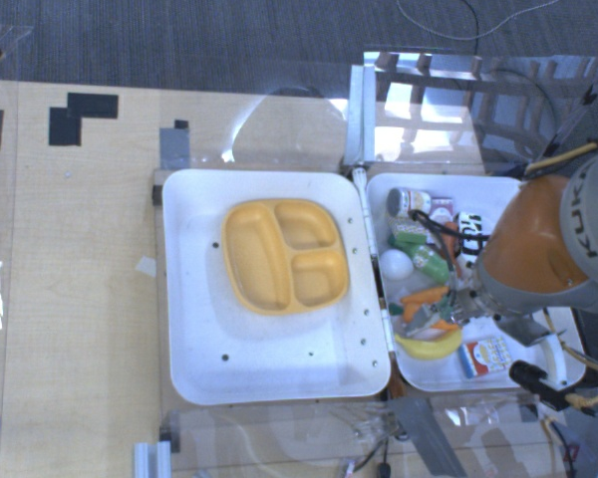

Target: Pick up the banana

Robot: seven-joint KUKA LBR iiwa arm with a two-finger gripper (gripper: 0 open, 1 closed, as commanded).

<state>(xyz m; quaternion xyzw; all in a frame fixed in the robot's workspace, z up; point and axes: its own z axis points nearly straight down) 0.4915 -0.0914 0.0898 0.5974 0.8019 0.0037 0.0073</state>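
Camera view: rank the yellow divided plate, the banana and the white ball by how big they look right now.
1. Yellow divided plate, by far the largest.
2. Banana, partly hidden by the gripper and clutter.
3. White ball, smallest.

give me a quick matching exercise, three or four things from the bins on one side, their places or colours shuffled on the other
Things:
1. banana
2. divided plate
3. white ball
4. carrot

Descriptions:
A. round, near the right bin's left wall
B. orange, just above the banana
C. yellow, curved along the right bin's near edge
D. yellow-tan, in the left bin

Pairs: 1-C, 2-D, 3-A, 4-B
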